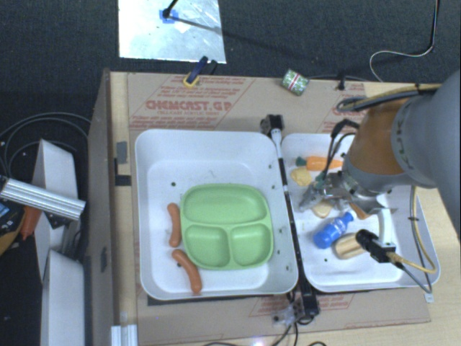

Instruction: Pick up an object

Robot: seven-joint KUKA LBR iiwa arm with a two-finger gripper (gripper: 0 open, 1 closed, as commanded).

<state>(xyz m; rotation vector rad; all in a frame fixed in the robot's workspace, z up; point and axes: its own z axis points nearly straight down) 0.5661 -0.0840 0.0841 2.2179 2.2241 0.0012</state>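
My gripper point(315, 194) is down in the right bin point(374, 283), near its left wall, with the grey and orange arm reaching in from the right. Close around it lie a pale yellow piece point(300, 176), an orange carrot-like piece point(322, 163) and a beige piece point(322, 210) just below it. A blue bottle point(333, 231) lies on its side a little nearer the front, next to a tan cylinder point(348, 246). The arm hides part of the bin's right side. I see nothing lifted off the bin floor.
The left bin point(155, 164) holds a green divided plate point(227, 225) and two sausages point(173, 224) point(187, 270). A divider rail point(282, 179) runs between the bins. A black cable and connector point(378, 247) hang over the right bin. A small can point(294, 81) lies on the cardboard behind.
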